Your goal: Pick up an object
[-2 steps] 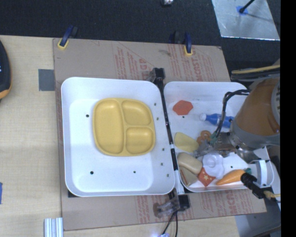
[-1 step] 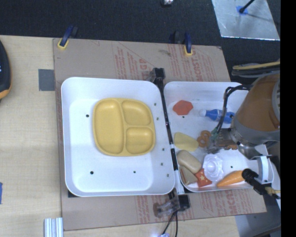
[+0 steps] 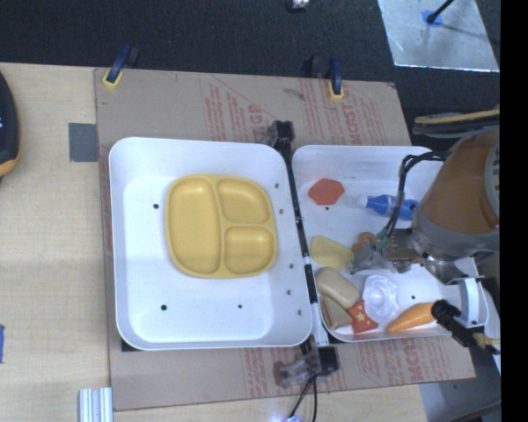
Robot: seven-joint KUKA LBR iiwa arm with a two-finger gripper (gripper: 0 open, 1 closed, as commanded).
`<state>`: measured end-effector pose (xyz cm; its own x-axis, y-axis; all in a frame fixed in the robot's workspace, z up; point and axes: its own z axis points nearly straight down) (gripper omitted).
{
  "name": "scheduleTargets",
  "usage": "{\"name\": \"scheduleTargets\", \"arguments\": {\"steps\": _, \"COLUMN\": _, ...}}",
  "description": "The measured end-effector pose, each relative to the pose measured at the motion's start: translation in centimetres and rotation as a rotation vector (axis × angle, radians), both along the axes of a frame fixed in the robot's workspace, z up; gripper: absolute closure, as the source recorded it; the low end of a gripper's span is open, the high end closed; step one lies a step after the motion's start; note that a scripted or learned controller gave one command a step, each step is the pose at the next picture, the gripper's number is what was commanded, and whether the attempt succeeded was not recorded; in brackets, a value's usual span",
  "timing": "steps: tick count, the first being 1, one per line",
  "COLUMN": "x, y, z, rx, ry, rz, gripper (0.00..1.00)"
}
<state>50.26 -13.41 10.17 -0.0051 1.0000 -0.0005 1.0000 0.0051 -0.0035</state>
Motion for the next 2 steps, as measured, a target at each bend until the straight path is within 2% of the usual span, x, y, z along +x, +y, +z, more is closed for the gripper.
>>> {"name": "scheduleTargets", "arguments": {"steps": 1, "x": 4.2, "y": 2.9, "z": -1.0, "rx": 0.001, "ry": -0.004, "rz": 0.004, "gripper": 0.0}}
{"name": "scheduleTargets", "arguments": {"steps": 2, "x": 4.1, "y": 2.6, "z": 0.0, "rx": 0.0, "ry": 0.0, "rz": 0.002, "gripper": 1.0}}
